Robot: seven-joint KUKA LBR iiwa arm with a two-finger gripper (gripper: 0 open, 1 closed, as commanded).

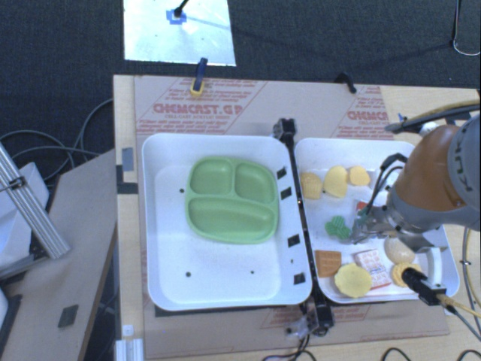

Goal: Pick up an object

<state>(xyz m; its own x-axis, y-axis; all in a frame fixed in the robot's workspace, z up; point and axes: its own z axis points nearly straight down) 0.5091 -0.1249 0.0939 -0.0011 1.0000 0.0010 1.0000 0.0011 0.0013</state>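
right bin (pixel 451 280) holds food toys; left bin (pixel 161 224) green tray (pixel 231 200); jaws' state unclear.

- Both white bins (pixel 161 224) look like smooth, slightly glossy plastic
- The green divided tray (pixel 229 201) is matt plastic
- The counter (pixel 316 107) is brown printed cardboard

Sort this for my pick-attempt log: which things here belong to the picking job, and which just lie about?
Job: gripper, low in the right bin; green piece beside it; yellow pieces; cracker; yellow disc.

Lying about: green divided plate in the left bin.
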